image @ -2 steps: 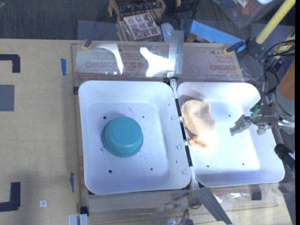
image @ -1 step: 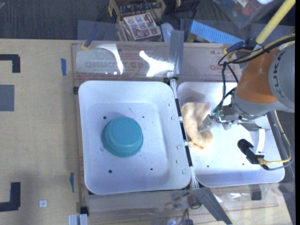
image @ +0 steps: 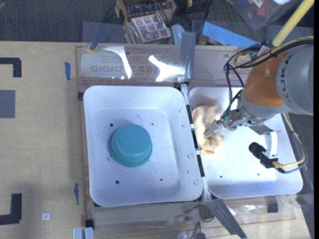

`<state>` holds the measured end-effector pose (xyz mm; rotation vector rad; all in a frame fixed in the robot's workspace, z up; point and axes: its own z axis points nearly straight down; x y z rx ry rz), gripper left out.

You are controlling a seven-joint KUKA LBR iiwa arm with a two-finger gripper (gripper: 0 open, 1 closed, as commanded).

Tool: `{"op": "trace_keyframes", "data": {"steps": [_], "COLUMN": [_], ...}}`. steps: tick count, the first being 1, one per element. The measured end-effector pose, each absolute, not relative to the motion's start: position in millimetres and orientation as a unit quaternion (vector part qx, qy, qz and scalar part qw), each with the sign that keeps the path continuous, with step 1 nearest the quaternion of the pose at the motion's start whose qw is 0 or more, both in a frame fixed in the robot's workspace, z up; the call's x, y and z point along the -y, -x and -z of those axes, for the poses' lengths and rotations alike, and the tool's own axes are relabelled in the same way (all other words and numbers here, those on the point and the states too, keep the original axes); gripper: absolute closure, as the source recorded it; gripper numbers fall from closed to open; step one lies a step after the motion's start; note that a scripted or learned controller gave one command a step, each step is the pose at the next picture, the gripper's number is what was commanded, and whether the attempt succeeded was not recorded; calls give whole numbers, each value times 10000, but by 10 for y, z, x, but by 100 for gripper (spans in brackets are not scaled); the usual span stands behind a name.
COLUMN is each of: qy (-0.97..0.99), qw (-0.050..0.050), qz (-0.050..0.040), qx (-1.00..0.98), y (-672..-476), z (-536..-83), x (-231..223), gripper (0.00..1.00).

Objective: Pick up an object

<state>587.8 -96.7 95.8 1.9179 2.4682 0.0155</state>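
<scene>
Reaching down at the soft tan lump point(image: 207, 128) by the right bin's point(image: 259, 185) left wall, the gripper point(image: 215, 128) – grip unclear – should squeeze its middle, then lift slowly.

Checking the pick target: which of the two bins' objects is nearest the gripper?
The cream soft lump in the right bin, beside the gripper; the teal bowl sits in the left bin.

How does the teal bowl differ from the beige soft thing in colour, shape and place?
The teal bowl is blue-green; the beige soft object is pale cream. The bowl is round and firm-looking; the beige object is lumpy, without fixed shape. The bowl sits alone in the left bin; the beige object lies in the right bin, against its left wall, with the gripper at it. Both rest on white bin floors.
</scene>
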Motion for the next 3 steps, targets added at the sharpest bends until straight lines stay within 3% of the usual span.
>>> {"op": "trace_keyframes", "data": {"steps": [1,2,3], "qy": [-6146,-6345,-7314], "qw": [104,81,12], "qz": [-88,-55,-1], "qx": [-7887,-7729,-6819], "y": [-5901,-6336,-6189], "z": [-1079,-965,-1848], "x": [963,1173,603], "gripper": [100,100,100]}}
